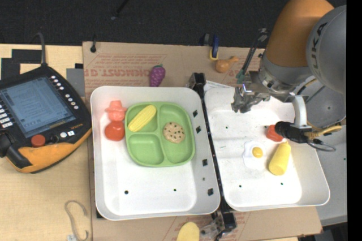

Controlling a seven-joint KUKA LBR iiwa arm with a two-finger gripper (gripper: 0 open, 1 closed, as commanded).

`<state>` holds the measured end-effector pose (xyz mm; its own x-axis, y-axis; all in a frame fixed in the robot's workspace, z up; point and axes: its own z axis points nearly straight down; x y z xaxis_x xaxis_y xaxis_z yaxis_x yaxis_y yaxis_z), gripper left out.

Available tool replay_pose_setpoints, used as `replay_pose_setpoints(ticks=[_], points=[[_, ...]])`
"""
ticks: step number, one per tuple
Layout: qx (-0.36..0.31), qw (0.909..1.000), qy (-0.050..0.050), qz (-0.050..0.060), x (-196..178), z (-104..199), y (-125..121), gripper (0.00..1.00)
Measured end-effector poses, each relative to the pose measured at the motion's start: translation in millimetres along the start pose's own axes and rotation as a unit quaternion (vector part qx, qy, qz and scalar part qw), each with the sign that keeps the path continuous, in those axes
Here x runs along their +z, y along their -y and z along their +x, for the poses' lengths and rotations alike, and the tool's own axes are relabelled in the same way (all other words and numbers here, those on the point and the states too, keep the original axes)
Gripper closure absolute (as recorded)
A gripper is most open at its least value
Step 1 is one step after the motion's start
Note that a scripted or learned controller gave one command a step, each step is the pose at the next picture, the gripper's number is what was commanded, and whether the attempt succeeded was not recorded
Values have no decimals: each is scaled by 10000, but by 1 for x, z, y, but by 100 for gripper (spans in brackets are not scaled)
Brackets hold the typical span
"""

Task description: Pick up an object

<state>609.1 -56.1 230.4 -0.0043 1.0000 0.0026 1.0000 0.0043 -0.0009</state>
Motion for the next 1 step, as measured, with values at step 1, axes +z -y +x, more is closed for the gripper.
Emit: replay_pose_setpoints(ticks=[1], points=[[12,10000,9,3,5,39,-6,100]])
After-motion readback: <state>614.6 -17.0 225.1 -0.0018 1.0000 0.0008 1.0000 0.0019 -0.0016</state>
